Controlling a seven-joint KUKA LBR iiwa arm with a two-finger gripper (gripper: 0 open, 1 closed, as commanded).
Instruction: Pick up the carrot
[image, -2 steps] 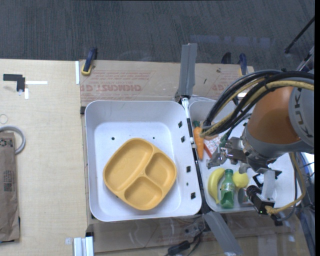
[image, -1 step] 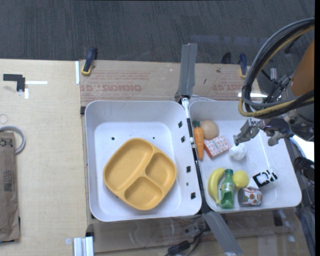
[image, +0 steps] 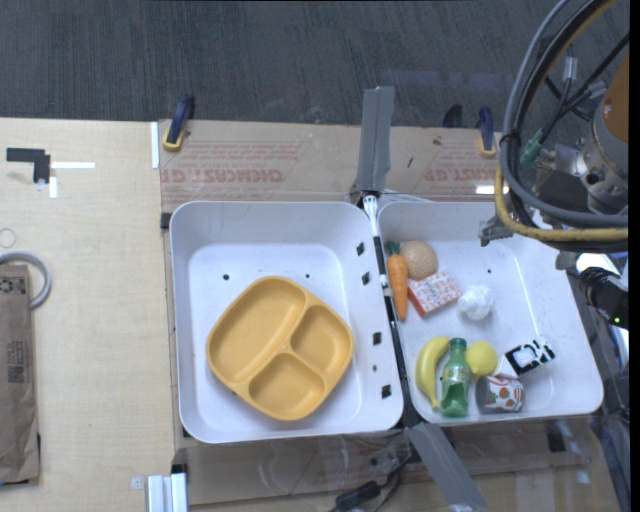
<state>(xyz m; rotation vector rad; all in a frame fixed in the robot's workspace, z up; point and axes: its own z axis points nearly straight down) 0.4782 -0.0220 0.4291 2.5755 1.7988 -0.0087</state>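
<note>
— Since both bins sit side by side, which one has the carrot (image: 398, 284)?

— The right bin (image: 560, 300). The carrot lies against its left wall, around ten o'clock from the bin's middle, leafy end up toward twelve and tip pointing toward six. A tan rounded thing (image: 419, 258) touches it at about one o'clock.

— What else is in that bin?

— A small red-and-white box (image: 434, 295) just beside the carrot at three o'clock, then a crumpled white lump (image: 477, 301) further along. Lower down, toward six, a banana (image: 431, 367), a green bottle (image: 455, 378) and a yellow lemon-like ball (image: 482, 357) crowd together, with a small can (image: 499, 394) and a black-and-white piece (image: 529, 356) near them.

— And the left bin (image: 200, 300)?

— It holds one yellow divided plate (image: 280, 347) with three compartments, set at a slant.

— How is the gripper?

— The arm (image: 600, 150) with its cables hangs over the right bin's two o'clock corner, well apart from the carrot. I cannot tell how the gripper is set; it isn't clear from this angle.
</note>
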